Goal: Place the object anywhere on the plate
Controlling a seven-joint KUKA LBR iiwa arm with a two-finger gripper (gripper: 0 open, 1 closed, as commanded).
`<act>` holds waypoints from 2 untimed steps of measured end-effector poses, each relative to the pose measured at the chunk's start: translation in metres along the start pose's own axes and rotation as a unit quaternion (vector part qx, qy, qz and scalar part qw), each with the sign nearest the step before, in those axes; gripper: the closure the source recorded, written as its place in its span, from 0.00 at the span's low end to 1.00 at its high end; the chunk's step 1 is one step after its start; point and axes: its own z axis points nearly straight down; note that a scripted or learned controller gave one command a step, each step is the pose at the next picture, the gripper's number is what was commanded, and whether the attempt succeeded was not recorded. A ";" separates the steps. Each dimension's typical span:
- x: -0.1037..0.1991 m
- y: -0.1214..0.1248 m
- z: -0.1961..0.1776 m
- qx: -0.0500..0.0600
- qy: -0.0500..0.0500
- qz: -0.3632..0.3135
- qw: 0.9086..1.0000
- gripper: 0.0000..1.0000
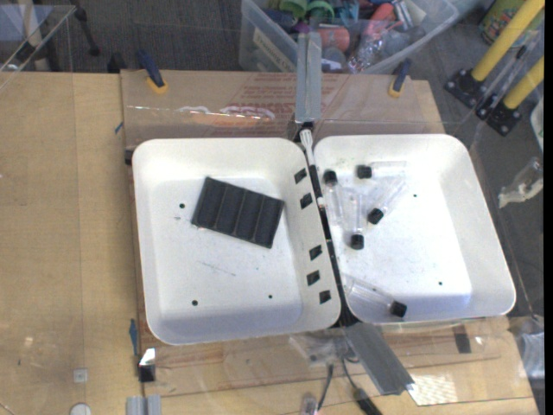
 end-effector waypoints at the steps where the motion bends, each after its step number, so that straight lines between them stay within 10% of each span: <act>1: 0.000 0.001 -0.010 0.000 -0.001 0.000 1.000 1.00; 2: 0.000 0.001 -0.009 0.000 -0.001 -0.001 1.000 0.00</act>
